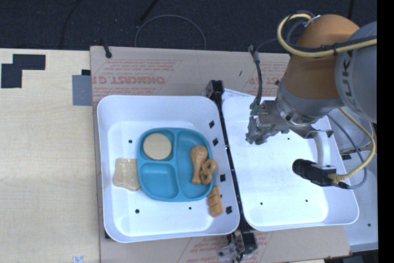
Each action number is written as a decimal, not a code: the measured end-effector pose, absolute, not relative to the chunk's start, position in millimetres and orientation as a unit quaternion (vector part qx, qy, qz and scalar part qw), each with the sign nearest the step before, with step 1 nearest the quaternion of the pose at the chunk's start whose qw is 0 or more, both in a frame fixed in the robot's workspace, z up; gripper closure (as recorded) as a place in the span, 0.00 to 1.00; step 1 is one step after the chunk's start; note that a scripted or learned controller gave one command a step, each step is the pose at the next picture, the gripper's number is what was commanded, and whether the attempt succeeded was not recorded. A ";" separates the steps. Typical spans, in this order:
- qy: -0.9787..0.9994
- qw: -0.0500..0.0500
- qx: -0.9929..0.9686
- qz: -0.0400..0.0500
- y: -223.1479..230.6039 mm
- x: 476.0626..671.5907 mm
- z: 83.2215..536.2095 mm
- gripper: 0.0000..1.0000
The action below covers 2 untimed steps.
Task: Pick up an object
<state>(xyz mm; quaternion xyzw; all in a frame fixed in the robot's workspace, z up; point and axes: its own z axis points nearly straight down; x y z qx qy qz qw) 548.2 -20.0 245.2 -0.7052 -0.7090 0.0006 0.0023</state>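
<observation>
**Desk:** List what is on your screen, left to right.

**Operator:** Item 1: pale wooden tabletop [43,163], left of frame. It carries a black stepped patch [23,68] and a grey square [80,89] at upper left.
Item 2: brown cardboard sheet [154,68] with red print, lying under both bins.
Item 3: left white bin [154,225], centre-left of frame.

**Desk:** What is in that bin?

**Operator:** I log five loose pieces and one dish.
- A pale toast-like slab [127,173] lies flat on the bin floor, touching the left edge of a blue divided plate [161,182].
- On the plate, a round beige biscuit [157,146] sits in the upper-left compartment.
- A tan drumstick-shaped piece [198,159] and a small pretzel [210,169] share the right compartment, touching each other.
- A small tan ridged piece [214,201] lies just off the plate's lower-right corner, near the bin's right wall.

**Desk:** So where are the things to be picked?

**Operator:** All of them are in the left bin, at centre-left of the frame.

**Desk:** And the arm?

**Operator:** Item 4: right white bin [283,206], centre-right of frame.
Item 5: grey arm [363,71] with an orange band [314,64], entering from the upper right.
Its tool [255,132] hangs over the upper-left part of the right bin, near the divide between the bins and well apart from the plate. I cannot tell from this view whether the tool is wide or narrow.
</observation>
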 end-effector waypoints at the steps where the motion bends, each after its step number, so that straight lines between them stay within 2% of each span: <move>1: -0.708 0.002 -0.706 0.001 21.2 540.3 239.7 1.00; 2: -0.709 0.002 -0.706 0.001 70.2 530.3 245.6 1.00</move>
